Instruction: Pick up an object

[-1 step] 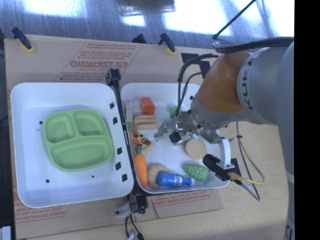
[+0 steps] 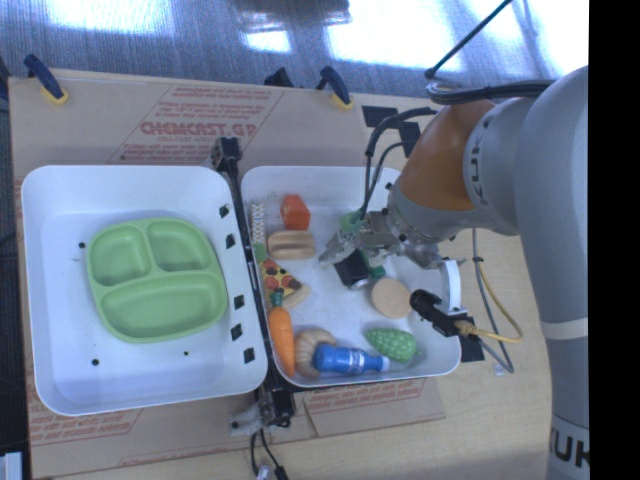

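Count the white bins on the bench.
2. The left bin holds a green divided plate; the right bin holds toy foods, with the claw low over it.

We count two white bins [image 2: 45, 268], one green divided plate [image 2: 155, 278], one carrot [image 2: 282, 336], one blue bottle [image 2: 345, 360], one pizza slice [image 2: 282, 284], one hot dog bun [image 2: 291, 244], one red piece [image 2: 294, 211], one tan disc [image 2: 390, 297] and one green bumpy piece [image 2: 391, 343].

Left shallow white plastic bin [image 2: 50, 268] holds a pale green three-compartment plate [image 2: 155, 278], centred. Blue spring clamp [image 2: 45, 78] at 11 o'clock on brown cardboard sheet [image 2: 130, 118].
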You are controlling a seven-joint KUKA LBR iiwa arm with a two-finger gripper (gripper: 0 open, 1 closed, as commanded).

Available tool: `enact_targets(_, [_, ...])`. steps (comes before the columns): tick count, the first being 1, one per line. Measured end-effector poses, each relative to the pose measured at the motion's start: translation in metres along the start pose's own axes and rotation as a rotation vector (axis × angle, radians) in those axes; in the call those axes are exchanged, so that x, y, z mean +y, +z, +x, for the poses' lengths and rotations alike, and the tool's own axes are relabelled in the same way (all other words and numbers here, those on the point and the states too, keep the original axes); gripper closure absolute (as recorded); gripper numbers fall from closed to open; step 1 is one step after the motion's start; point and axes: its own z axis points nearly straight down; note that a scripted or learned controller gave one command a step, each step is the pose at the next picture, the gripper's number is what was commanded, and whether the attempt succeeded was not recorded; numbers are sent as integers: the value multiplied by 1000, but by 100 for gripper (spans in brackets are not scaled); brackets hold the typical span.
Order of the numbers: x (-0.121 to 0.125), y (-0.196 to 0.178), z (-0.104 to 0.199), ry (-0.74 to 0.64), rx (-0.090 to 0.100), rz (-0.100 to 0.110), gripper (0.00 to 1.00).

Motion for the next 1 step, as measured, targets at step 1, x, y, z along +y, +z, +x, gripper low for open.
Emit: enact_targets(1, [45,48,-24,-1,6,9,0])
